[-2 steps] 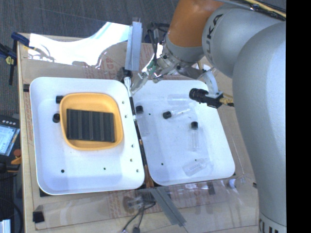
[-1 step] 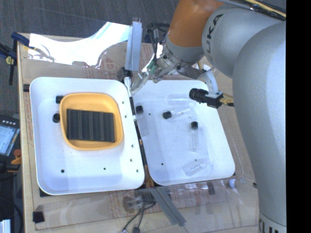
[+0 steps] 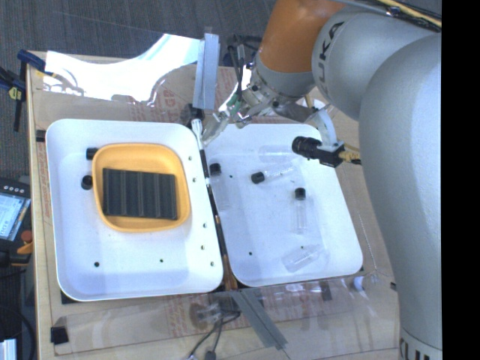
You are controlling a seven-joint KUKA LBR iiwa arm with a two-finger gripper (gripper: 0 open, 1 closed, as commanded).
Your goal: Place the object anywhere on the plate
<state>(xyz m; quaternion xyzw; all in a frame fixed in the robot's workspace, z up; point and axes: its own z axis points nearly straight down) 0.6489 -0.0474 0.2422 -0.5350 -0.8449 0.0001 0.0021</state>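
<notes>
While I watch from above, the pincer [image 3: 212,128] hangs at the far edge where the two white bins meet, and I cannot tell whether it is wide or narrow. A dark ridged block [image 3: 141,193] lies on the yellow plate [image 3: 142,154] in the left bin [image 3: 75,268]. Clear black-capped vials [image 3: 300,214] lie scattered in the right bin [image 3: 247,268].

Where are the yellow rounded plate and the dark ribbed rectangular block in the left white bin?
yellow rounded plate [image 3: 139,156], camera view, its far rim.
dark ribbed rectangular block [image 3: 142,193], camera view, its middle.
</notes>
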